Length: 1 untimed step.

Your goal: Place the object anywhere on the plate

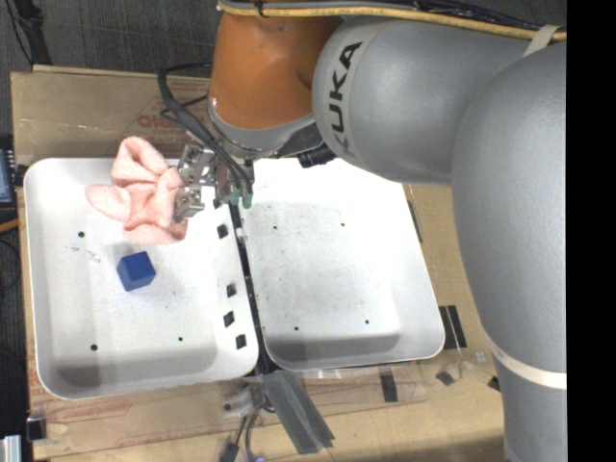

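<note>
At the near edge of the desk point(144, 417), grey brackets and a tangle of cable sit just below the seam where the two white bins meet. The right bin point(337, 277) has a speckled floor with a few dark dots. The left bin point(58, 354) holds a small blue cube point(137, 269), lying on the floor of the bin left of its middle, apart from everything else. Farther back in the same bin a crumpled pink cloth point(140, 192) lies heaped against the far part of the bin. The pincer point(197, 189) hangs at the cloth's right edge, near the dividing wall between the bins; its metal tips touch or overlap the fabric, but I cannot tell whether they are spread or pressed together, nor whether they pinch the cloth. Above it rise the orange band point(260, 65) and the broad grey arm point(443, 94), reaching in from the right. Brown cardboard point(87, 104) lies beyond the bins.
</note>
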Each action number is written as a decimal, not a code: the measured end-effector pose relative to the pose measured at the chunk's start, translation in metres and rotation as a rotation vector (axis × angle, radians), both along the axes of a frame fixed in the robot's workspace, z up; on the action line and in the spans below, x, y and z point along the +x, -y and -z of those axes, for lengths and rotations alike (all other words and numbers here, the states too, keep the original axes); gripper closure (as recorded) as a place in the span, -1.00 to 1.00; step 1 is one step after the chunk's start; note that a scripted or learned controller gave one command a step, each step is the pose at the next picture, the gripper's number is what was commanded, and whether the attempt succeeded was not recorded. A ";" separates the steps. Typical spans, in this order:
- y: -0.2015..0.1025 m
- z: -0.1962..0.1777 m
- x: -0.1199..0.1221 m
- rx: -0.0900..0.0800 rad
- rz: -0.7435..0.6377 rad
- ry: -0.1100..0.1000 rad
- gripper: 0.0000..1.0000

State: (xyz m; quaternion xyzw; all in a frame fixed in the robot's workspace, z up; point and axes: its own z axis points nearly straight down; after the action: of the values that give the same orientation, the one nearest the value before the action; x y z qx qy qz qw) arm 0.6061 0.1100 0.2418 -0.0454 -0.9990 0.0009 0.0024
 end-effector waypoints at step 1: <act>-0.051 0.005 -0.009 0.000 -0.095 0.001 1.00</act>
State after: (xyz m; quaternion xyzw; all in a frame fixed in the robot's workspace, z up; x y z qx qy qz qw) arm 0.5972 0.1607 0.2364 0.0022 -1.0000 0.0010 0.0020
